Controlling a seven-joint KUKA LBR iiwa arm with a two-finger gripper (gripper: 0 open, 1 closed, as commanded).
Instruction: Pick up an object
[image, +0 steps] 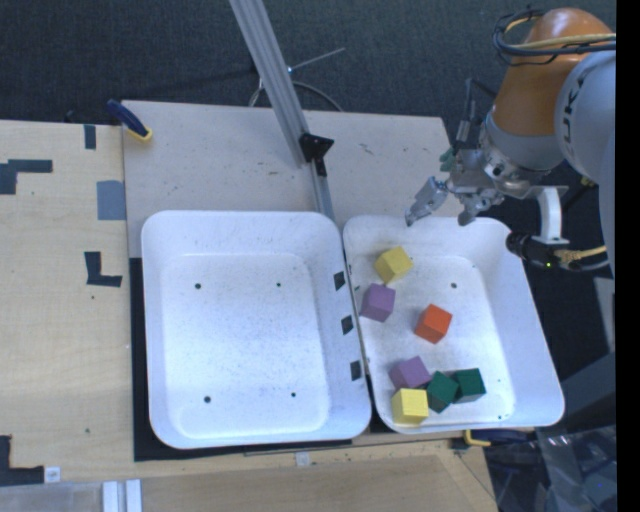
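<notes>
Arm (560, 90) cut off at right edge — green cubes (455, 387) overlap.

This looks like a robotics lab or test cell. A plywood bench (60, 300) marked with tape patches carries two white bins (160, 240), a slanted aluminium rail (275, 75) crosses above, and cables (560, 255) trail from the grey-and-orange industrial arm (550, 90).

- The gripper (441, 207), fingers spread and holding nothing, hangs over the right bin's (520, 300) far edge.
- Seven blocks lie in that bin: a yellow block (393, 264) nearest the far edge, an orange block (433, 323) mid-bin.
</notes>
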